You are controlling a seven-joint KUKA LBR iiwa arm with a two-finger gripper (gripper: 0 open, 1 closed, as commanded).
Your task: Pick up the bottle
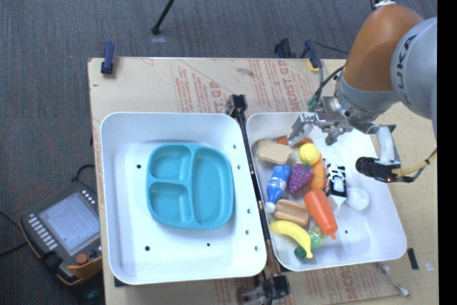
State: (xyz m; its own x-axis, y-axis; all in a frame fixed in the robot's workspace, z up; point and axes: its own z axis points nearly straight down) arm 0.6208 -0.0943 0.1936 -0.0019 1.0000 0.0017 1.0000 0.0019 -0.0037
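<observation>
Grey carpet surrounded the bench, which carried two white bins. Left bin held a teal divided plate. Right bin held toy food; the bottle, white and blue, lay near its left wall beside purple grapes. The gripper hovered over the bin's far edge, fingers spread, pinching nothing.

Robotics lab: teach pendant on carpet, clamped plywood bench.
</observation>
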